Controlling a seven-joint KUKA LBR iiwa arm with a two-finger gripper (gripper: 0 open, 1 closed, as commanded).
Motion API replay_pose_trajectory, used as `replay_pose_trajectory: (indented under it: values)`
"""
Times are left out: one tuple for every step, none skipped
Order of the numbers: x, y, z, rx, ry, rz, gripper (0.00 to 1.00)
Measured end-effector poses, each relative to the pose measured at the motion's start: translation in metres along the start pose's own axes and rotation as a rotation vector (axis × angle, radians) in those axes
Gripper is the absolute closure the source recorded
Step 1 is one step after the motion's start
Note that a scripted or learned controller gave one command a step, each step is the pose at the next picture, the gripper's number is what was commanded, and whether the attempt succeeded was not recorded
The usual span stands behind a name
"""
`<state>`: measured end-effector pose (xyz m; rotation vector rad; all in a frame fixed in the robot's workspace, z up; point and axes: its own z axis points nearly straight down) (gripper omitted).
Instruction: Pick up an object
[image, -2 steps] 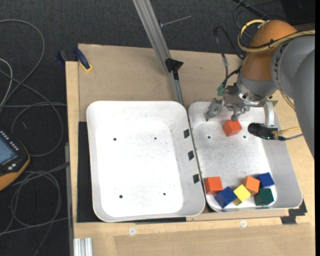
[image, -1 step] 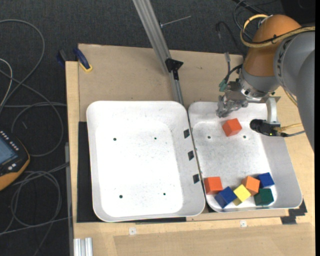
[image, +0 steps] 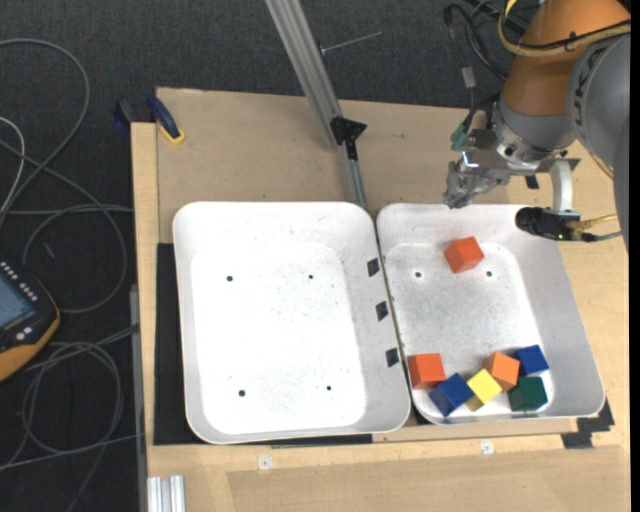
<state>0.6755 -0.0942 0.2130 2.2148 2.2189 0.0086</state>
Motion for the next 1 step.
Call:
replay_pose_trajectory:
  values:
    - [0.0003, 0.0017, -0.0371, 0.002, 0.0, 0.0, 1.0]
